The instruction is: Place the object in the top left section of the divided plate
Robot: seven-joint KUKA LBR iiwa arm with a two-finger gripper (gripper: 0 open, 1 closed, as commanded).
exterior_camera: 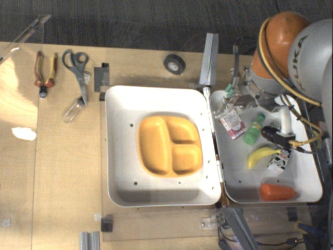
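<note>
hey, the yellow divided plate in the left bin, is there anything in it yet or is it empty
Empty. All three sections of the yellow divided plate show bare yellow; the banana and the orange object lie in the right bin.

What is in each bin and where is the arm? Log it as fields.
left bin: yellow divided plate, nothing on it
right bin: banana, green bottle, pink packet, orange object
arm: over right bin's far end
gripper: low near pink packet, grip unclear
bench: scissors, pliers, tape roll
</note>
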